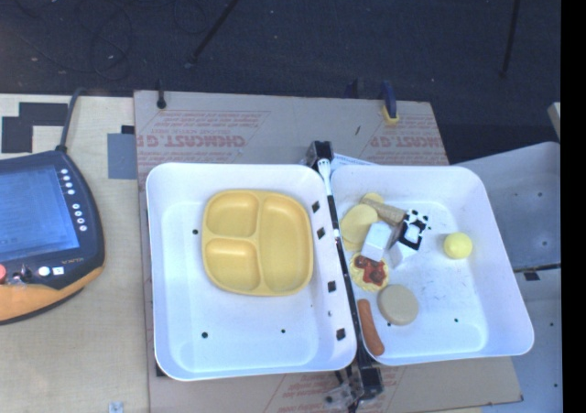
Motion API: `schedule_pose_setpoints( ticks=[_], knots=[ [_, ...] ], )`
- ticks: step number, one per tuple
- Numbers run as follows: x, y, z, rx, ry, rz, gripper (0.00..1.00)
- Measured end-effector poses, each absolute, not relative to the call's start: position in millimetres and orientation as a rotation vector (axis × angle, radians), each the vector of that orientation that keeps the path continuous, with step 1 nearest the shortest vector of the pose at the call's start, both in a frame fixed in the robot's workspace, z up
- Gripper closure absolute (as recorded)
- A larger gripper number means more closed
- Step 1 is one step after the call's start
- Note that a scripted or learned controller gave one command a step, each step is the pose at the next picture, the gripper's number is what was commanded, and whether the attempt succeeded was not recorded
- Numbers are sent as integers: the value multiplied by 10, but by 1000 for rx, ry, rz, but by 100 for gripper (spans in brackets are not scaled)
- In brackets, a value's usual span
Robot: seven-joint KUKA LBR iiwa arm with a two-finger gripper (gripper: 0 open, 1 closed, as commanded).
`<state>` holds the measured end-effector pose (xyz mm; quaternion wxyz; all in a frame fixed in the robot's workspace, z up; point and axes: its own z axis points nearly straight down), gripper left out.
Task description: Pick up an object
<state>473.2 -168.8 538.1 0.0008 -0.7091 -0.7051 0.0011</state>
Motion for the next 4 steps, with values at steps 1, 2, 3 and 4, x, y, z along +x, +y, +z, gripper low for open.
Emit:
schedule_pose_setpoints(
  ticks=[1,2,3,4],
  knots=[
    [4762,-1788,5373,-2221,-2220,3,100],
    [4763,-1942,5373,-2222,-2221,3,100],
    [4765,-1366,5378,-2213,-2227,1,100],
    [4754,-2173,5370,-2228,-2214,5,100]
  ],
)
